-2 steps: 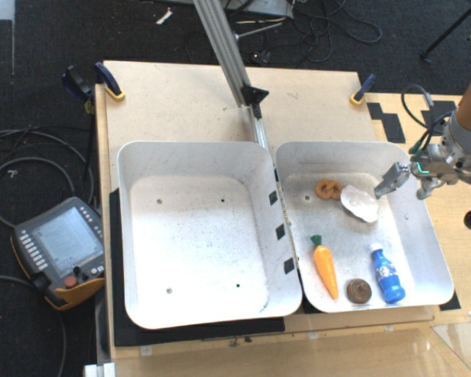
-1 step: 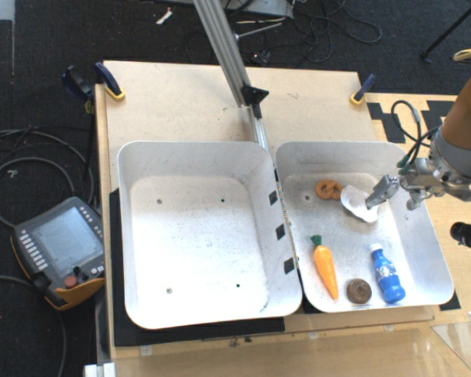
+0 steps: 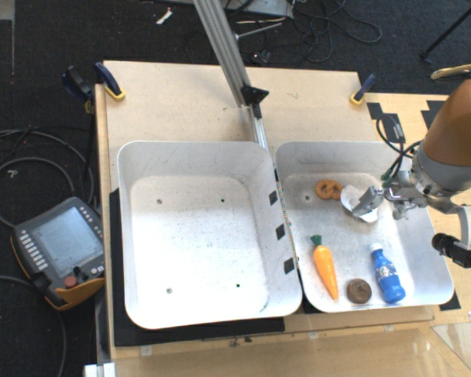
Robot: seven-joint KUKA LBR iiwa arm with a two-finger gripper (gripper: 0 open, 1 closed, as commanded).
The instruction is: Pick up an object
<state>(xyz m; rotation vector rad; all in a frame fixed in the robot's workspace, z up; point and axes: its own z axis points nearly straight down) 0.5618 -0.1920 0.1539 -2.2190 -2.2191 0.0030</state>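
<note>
Hand point(image 3: 369, 203) hangs at right of the frame beside a pretzel point(image 3: 327, 188); its grip state is unclear.

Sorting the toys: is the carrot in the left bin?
No, the carrot lies in the right bin, beside the blue bottle.

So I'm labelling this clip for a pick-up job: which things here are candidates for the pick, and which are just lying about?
Candidates, all in the right bin:
pretzel
carrot
blue bottle
brown disc
white piece by the tool

Lying about:
left bin
pendant
clamps
</note>
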